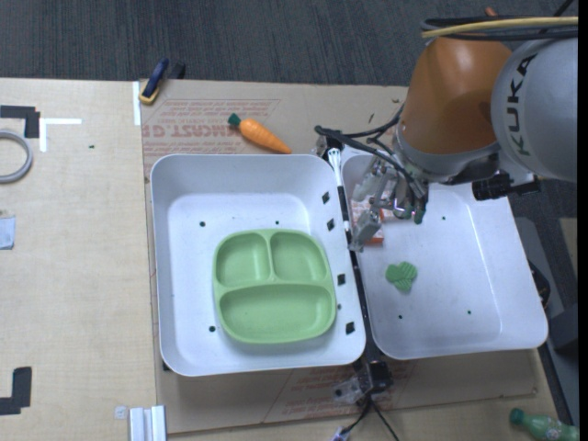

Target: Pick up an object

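Broccoli-like green toy (401, 275) lies on the floor of the right bin (478, 329), and I see it at about five o'clock from the gripper (384, 205), near but clearly apart from it, with bare white floor between the two. I read the gripper as low in the bin's upper left part, close against the wall (347, 219) it shares with the left bin (175, 274); wires and small parts clutter it, so I cannot tell how its fingers stand, and I see nothing held. The arm's orange band (450, 90) and grey body (542, 108) cover the right bin's far rim at twelve o'clock. From the green piece toward three and six o'clock the white floor lies open to the rim. In the left bin a green divided plate (274, 288) sits toward six o'clock of its floor, with open floor at twelve. Beyond the bins, on the cardboard (211, 118), a toy carrot (260, 133) lies at twelve o'clock of the left bin, well apart from the gripper.
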Robot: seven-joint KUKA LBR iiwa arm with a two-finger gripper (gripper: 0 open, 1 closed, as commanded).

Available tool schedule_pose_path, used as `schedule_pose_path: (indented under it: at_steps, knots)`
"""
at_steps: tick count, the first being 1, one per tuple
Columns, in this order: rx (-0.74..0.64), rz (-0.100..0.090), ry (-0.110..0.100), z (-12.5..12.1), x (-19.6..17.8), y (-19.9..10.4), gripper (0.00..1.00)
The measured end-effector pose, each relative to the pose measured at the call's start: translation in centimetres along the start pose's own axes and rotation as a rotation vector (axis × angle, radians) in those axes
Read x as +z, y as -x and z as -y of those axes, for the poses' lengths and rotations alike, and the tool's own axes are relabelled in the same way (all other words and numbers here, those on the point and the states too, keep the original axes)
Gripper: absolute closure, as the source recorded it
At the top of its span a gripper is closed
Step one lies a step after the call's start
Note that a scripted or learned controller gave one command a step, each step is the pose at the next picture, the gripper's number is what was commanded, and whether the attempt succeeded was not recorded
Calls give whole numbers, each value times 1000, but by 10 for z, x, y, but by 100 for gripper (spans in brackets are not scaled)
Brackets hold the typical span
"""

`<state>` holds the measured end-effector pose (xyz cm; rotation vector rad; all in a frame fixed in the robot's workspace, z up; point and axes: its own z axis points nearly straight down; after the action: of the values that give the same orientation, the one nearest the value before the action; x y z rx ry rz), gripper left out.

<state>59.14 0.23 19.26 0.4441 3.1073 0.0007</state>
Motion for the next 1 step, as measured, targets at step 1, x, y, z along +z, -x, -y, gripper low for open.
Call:
schedule_pose_path:
  at_steps: [1]
  knots:
    - [-246, 1, 1, 11, 0, 17, 0]
